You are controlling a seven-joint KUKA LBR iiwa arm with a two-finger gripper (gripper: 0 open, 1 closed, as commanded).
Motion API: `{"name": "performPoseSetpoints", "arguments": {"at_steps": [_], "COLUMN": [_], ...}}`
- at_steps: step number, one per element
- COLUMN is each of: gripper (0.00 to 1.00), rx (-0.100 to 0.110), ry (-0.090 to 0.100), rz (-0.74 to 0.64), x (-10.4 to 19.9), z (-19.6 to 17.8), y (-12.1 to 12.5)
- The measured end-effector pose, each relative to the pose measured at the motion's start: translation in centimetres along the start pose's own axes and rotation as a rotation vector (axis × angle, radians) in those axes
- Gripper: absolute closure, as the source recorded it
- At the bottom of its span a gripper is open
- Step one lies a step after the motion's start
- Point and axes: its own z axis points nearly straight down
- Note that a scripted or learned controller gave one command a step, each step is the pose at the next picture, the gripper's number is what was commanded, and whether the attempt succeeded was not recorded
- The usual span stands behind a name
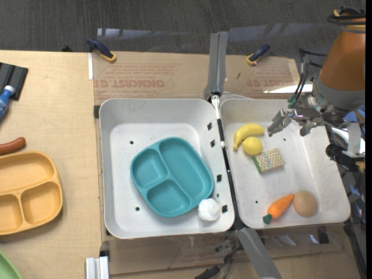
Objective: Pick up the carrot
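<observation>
- The carrot (279, 207) lies in the right bin (331, 173), in its near part, slanting from a green stem end at the near left up to its orange thick end at the right.
- The thick end of the carrot touches or sits just beside a tan egg-shaped object (304, 203).
- The gripper (290, 121) hangs over the far right part of the right bin, well apart from the carrot, with nothing seen between its fingers.
- The fingers are too small and cluttered in the view to tell whether they stand open or closed.
- A banana (247, 133) lies in the far left part of the right bin, with a lemon (252, 146) touching its near side.
- A small patterned sponge (269, 160) lies just near and right of the lemon, between the lemon and the carrot.
- The left bin (116, 132) bears a teal divided plate (171, 176), with a white ball (209, 210) at the plate's near right edge.
- On the bench to the left of the bins rests an orange divided tray (26, 193).
</observation>
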Motion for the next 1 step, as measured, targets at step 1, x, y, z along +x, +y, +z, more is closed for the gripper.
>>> {"name": "performPoseSetpoints", "arguments": {"at_steps": [1], "gripper": [0.00], "rx": [-0.003], "ry": [0.001], "rz": [-0.404], "x": [-10.20], "z": [11.62], "y": [-1.75]}}
